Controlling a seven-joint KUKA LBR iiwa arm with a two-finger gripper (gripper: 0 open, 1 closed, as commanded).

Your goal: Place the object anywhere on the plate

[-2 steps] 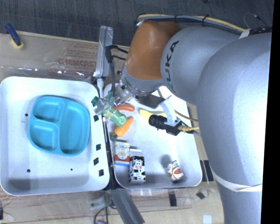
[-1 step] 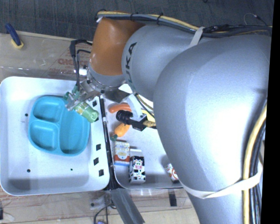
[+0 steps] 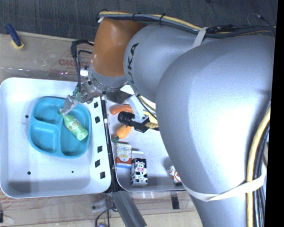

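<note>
Currently you have these items around the blue plate (image 3: 50, 129), which sits in the left white bin (image 3: 13, 174):
- Green bottle (image 3: 75, 126): lying tilted on the plate's right side, cap end toward the gripper.
- Gripper (image 3: 70, 103): at the plate's upper right edge, touching the bottle's cap end; whether its jaws are apart or clamped, you cannot tell.
- Small cartons (image 3: 132, 163) and orange pieces (image 3: 122, 119): right of the plate, in the right bin (image 3: 147, 185).
</note>
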